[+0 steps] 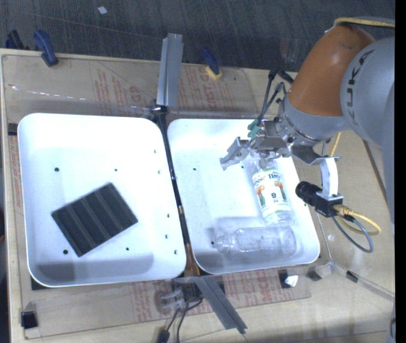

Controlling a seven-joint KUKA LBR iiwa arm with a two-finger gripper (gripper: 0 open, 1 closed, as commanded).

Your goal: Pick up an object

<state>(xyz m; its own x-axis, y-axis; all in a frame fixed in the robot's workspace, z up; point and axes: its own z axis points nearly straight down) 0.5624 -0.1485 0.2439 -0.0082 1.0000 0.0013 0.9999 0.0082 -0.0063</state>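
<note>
Dark carpet surrounds a pale wooden bench (81,77), which carries two shallow white bins side by side, with blue clamps along its far edge. Reaching in from the right, the grey arm (364,70) with its orange band hangs over the far part of the right bin (196,191). The left bin (38,141) holds one thing, a black ribbed slab (94,219) lying flat and turned at an angle, near its near-left corner. Inside the right bin a clear plastic bottle (254,240) lies on its side along the near wall, cap toward the left. Just beyond it, touching or almost touching, a white labelled bottle (271,191) with orange and green print lies lengthwise, its far end under the gripper (249,151). Whether the gripper is spread or clenched cannot be told from this view, and nothing is seen between its tips. A yellow cable (360,224) loops on the bench right of the bin.
</note>
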